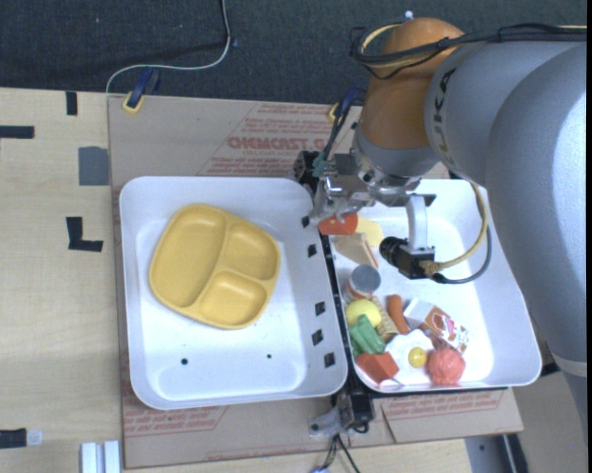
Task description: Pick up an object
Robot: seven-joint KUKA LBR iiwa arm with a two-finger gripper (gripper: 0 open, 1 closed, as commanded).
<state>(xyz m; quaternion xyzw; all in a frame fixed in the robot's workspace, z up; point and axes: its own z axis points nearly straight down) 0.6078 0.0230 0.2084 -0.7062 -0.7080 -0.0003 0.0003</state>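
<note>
Bins sit side by side beneath us, and we see the gripper (337, 208) low over the far left corner of the right bin (500, 294), close against the wall that divides the two. Whether its jaws are parted or closed we cannot tell; the wrist hardware hides them. A small red-orange piece (339, 225) lies directly under the gripper, touching or just below it, but we cannot say it is gripped.

Just beyond that piece, toward the camera, lie a pale yellow item (370, 233) and a tan wedge (356, 252), then a grey round disc (363, 281). Further toward the camera from the gripper, the play-food pile crowds the bin's near end: a yellow lemon-like ball (362, 313), a green piece (366, 337), an orange-red sausage (397, 313), a red block (378, 367), a fried egg (412, 351), a pink-red round fruit (446, 365) and a small printed packet (443, 327).

To the gripper's left, across the divider, the left bin (177, 363) holds a yellow compartment tray (215, 264), lying flat and well apart from the gripper.

A black cable loop (414, 256) hangs from the wrist over the right bin.
</note>
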